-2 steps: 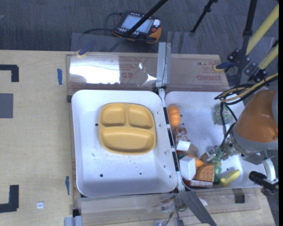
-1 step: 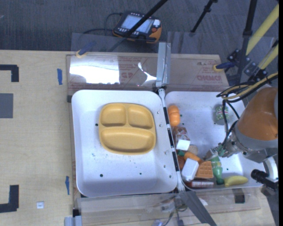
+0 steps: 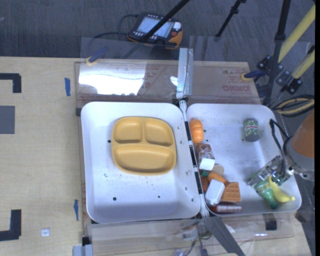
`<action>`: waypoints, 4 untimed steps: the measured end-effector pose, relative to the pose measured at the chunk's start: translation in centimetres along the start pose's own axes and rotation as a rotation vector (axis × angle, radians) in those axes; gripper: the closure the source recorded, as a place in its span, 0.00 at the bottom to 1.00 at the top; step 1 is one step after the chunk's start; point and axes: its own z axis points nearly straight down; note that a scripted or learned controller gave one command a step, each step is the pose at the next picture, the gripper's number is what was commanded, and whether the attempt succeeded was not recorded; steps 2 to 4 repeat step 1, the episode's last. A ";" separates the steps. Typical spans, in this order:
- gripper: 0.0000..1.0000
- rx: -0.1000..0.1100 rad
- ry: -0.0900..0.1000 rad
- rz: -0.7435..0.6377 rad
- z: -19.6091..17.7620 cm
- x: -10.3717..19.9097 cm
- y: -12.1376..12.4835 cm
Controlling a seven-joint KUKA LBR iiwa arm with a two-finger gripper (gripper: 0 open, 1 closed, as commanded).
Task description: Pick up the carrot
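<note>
a yellow divided plate (image 3: 144, 144) sat in the left bin (image 3: 95, 165). in the right bin (image 3: 230, 116), the carrot (image 3: 196, 130) lay against the left wall near the top, above a heap of toy foods (image 3: 216, 181). a small can (image 3: 252, 128) stood further right. the gripper (image 3: 270, 175) hung low at the right edge, over a green and yellow toy (image 3: 274, 192); whether its claw was apart or together could not be told.

wooden bench (image 3: 35, 165), grey carpet (image 3: 55, 25), tripod legs (image 3: 235, 15)

Faint red print on clear panel (image 3: 235, 86), too blurry to read
</note>
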 end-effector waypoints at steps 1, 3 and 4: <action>1.00 0.002 0.011 -0.521 0.1 -1.9 3.4; 1.00 0.002 0.011 -0.521 0.1 -1.9 3.4; 1.00 0.002 0.011 -0.521 0.1 -1.9 3.4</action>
